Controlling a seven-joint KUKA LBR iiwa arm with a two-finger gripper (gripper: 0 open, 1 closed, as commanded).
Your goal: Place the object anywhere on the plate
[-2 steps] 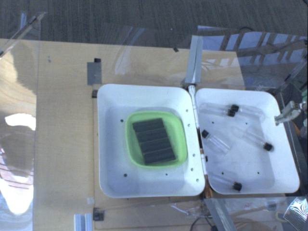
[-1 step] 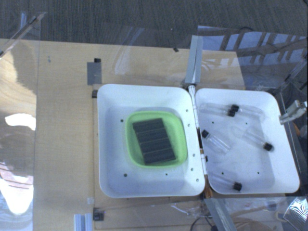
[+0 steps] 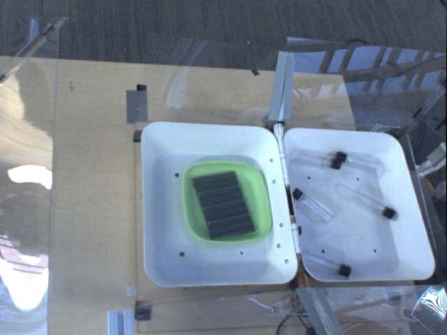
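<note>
Lab or robot test cell: pale wood bench (image 3: 84,208) with two shallow white bins (image 3: 160,257) fixed side by side, clear capped tubes (image 3: 374,206) in one, grey carpet floor (image 3: 174,12).

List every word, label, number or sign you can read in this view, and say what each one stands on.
None can be read.
The dark ribbed block on the green plate bears only ridges, no lettering.
The clear tubes with black caps in the right bin carry no legible marking; any print is too small to tell.
The left bin and bench show no text.
</note>
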